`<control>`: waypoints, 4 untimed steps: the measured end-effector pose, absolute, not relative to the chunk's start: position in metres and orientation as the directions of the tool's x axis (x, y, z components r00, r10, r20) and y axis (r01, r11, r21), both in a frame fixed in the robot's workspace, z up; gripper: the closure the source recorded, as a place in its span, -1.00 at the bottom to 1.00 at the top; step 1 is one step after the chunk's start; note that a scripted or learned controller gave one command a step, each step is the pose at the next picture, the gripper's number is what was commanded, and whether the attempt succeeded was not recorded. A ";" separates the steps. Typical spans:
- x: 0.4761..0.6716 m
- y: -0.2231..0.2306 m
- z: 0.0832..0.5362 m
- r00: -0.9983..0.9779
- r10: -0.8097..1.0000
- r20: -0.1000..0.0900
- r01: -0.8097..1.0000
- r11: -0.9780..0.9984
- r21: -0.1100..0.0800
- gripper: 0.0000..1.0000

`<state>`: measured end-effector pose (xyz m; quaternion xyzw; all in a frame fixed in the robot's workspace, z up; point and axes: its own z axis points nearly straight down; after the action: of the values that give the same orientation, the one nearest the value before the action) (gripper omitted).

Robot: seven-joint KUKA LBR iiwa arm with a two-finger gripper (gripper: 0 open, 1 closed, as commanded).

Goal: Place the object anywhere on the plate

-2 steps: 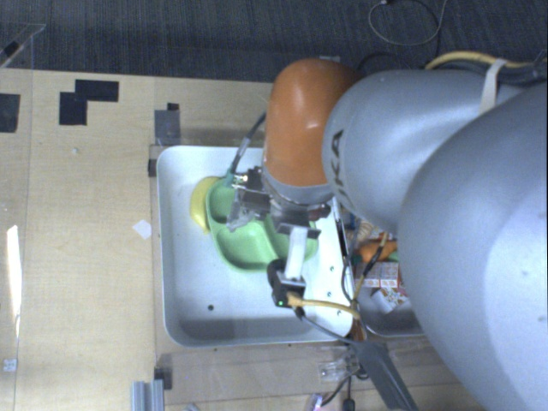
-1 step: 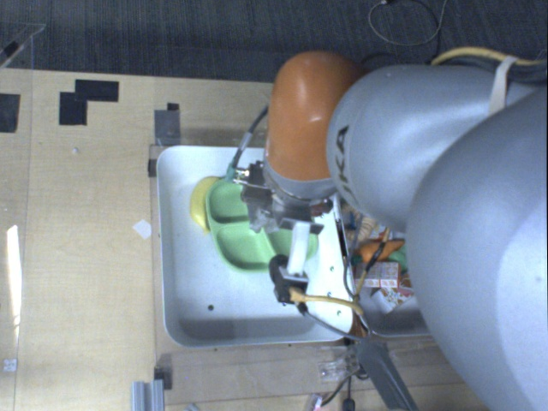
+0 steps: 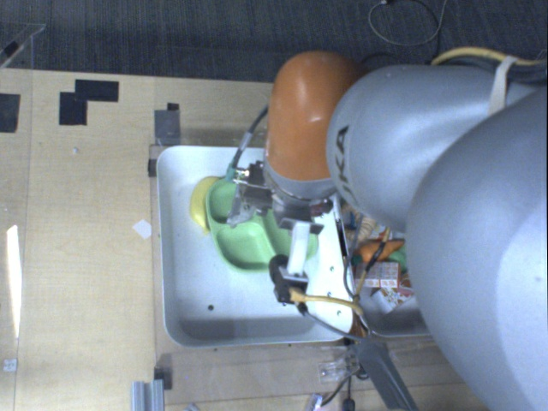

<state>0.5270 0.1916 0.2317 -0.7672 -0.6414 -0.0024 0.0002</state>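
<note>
A light green plate (image 3: 245, 245) lies in the left white bin (image 3: 180, 272), partly covered by the arm. A yellow rounded object (image 3: 200, 204) rests against the plate's left rim, half on it. My gripper (image 3: 237, 202) hangs low over the plate's upper left part, right beside the yellow object. The wrist with its orange band (image 3: 306, 114) hides the plate's right side and whatever sits under the gripper.
The right bin (image 3: 396, 315) holds several small items, among them an orange piece (image 3: 381, 250) and a printed box (image 3: 385, 282), mostly hidden by the grey arm. Cables (image 3: 321, 300) trail from the wrist over the bins' divide. The bare wooden bench (image 3: 77, 229) stretches to the left.
</note>
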 end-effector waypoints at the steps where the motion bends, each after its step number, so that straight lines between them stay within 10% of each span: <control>1: 0.528 0.191 0.242 0.175 0.985 0.007 0.985 -0.175 0.004 1.00; 2: 0.528 0.191 0.242 0.175 0.985 0.007 0.985 -0.175 0.004 -1.00; 3: 0.530 0.190 0.253 0.172 0.985 0.009 0.985 -0.172 0.005 1.00; 4: 0.530 0.190 0.253 0.172 0.985 0.009 0.985 -0.172 0.005 -1.00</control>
<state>0.5298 0.1905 0.2531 -0.7654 -0.6435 -0.0050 0.0010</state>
